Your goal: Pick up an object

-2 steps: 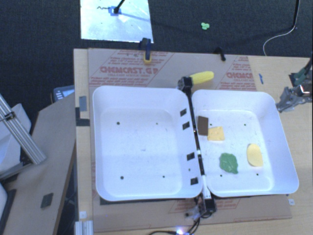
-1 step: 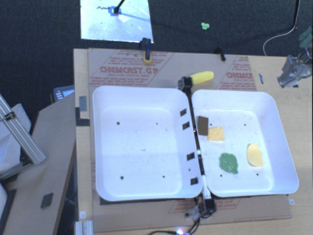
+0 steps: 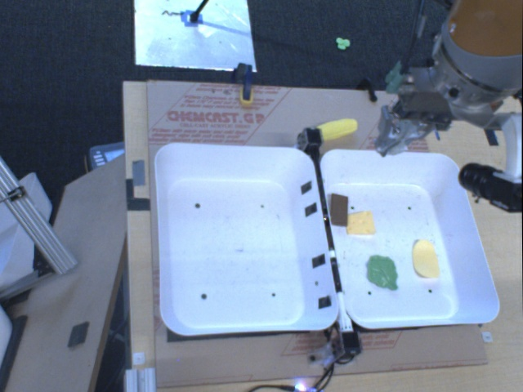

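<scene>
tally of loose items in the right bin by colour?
Yellow: 2, a square piece and a rounded piece
Brown: 1, a small block near the divider
Green: 1, a blob
Total: 4, all in the right bin

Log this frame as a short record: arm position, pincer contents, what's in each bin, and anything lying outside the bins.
arm: reaches in from the right, pincer above the right bin's far rim
pincer contents: nothing seen between its fingers
right bin: brown block, yellow square, green lump, pale yellow oval piece
left bin: no objects seen
outside bins: yellow-handled tool on the bench behind the bins
task status: no object picked yet
</scene>
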Robot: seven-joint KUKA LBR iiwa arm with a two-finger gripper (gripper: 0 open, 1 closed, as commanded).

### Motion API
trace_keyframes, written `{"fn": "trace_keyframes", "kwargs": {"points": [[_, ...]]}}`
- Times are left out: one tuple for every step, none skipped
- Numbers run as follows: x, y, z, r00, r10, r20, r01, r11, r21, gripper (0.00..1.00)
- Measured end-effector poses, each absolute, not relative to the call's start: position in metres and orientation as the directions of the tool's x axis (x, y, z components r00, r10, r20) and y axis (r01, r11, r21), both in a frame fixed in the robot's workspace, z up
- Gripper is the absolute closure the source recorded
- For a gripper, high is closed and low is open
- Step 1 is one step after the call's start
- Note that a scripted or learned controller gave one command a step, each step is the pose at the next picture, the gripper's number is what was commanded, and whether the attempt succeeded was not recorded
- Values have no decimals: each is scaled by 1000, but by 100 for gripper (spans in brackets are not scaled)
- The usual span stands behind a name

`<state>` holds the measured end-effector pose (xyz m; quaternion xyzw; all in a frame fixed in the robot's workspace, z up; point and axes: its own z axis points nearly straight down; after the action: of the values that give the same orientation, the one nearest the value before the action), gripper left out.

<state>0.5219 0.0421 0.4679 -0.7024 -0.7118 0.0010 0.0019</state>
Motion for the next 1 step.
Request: {"fn": "trace_keyframes", "kwargs": {"points": [[500,122,539,-14,1000,4,1000,14,9,100]]}}
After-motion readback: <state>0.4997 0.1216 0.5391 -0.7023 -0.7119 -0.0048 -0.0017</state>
